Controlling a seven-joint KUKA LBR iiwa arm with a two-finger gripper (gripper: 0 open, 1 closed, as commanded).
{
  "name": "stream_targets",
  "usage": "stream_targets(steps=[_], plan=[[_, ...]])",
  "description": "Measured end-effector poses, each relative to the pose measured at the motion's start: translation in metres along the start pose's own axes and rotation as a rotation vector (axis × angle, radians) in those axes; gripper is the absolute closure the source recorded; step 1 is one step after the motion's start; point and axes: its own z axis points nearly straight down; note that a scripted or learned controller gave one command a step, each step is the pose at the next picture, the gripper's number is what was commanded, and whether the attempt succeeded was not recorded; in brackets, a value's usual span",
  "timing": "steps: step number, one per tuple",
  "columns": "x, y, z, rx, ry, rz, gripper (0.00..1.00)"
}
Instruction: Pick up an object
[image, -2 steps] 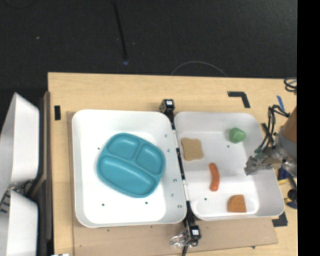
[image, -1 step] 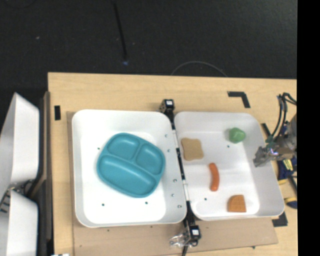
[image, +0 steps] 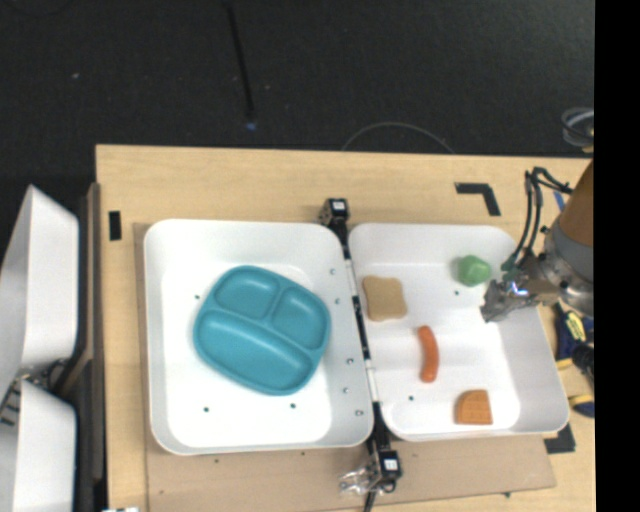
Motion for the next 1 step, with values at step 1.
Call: stream_targets(steps=[1], plan=[[0.0505, 0.0177, 0.0091, 0.004, 0.0, 0.001, 1.0]])
